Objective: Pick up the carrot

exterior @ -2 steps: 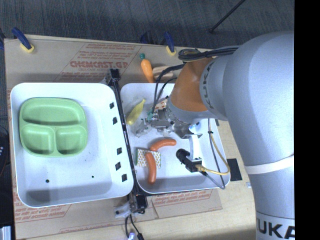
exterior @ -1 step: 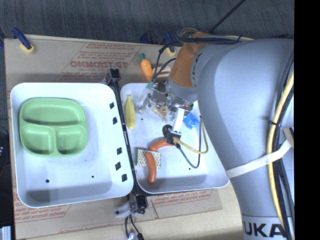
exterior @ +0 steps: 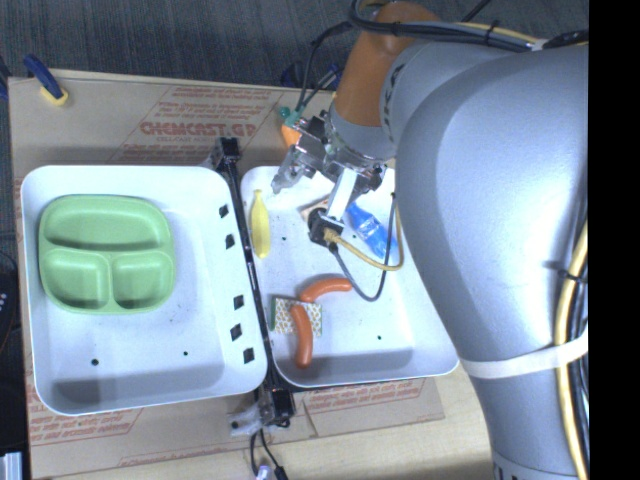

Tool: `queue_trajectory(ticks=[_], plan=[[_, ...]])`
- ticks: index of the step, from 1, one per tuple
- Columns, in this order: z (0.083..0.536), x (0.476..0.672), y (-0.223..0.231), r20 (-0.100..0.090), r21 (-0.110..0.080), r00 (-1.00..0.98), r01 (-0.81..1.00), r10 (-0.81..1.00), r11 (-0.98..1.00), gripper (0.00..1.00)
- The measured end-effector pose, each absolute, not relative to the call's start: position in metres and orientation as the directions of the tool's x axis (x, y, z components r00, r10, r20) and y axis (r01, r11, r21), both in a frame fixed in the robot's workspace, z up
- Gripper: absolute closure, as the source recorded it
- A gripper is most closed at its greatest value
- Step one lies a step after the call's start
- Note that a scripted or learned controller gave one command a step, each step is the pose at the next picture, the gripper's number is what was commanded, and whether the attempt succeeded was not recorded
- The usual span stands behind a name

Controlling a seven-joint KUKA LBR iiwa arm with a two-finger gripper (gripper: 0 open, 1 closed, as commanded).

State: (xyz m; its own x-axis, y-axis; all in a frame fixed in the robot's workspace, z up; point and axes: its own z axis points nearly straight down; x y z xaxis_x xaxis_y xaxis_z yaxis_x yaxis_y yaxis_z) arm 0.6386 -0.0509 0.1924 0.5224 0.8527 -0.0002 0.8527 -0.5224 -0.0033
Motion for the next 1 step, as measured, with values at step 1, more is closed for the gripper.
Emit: queue_trajectory(ticks=[1], plan=[[0.1067,0.6451,-0.1139,-0.003,-0.008,0.688,0.726,0.726,-0.688,0.00]])
